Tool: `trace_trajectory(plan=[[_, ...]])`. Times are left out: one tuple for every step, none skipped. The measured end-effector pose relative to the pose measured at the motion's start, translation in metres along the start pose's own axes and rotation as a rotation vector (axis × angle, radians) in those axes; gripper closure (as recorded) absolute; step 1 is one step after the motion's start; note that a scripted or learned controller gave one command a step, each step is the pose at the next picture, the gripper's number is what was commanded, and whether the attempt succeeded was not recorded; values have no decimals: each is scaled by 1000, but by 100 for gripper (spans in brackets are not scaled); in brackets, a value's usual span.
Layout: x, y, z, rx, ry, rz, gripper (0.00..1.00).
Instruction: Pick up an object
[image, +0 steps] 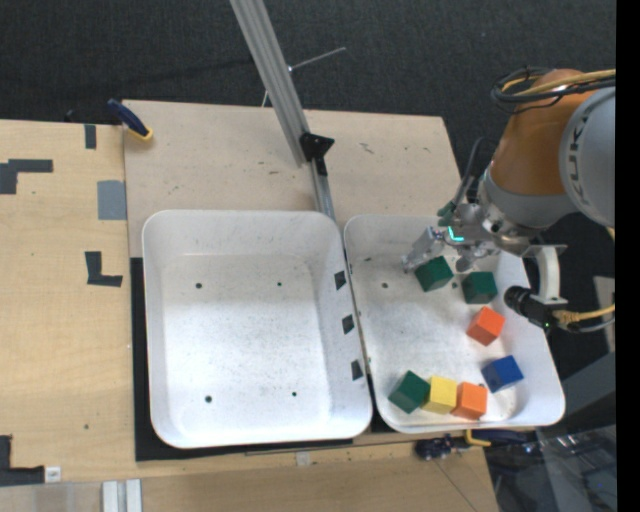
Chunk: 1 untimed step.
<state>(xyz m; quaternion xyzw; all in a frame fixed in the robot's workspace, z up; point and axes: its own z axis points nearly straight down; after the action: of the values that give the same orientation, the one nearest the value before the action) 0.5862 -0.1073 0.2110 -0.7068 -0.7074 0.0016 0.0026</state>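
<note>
Dark green cube (433, 273), matte, tilted

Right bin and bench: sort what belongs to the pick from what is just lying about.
For the pick: gripper; dark green block beneath it; right bin.

Lying about: second dark green block, orange block, blue block, yellow block, left bin.

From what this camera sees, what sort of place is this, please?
Probably a robotics lab bench set up for grasping trials. Two shallow white bins sit side by side on a wooden bench, small coloured blocks lie in the right bin, and a grey and orange arm lowers its pincer over them.
</note>
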Motion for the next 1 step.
trace_trajectory(plan=[[0,1,-2,-4,-1,-1,0]])
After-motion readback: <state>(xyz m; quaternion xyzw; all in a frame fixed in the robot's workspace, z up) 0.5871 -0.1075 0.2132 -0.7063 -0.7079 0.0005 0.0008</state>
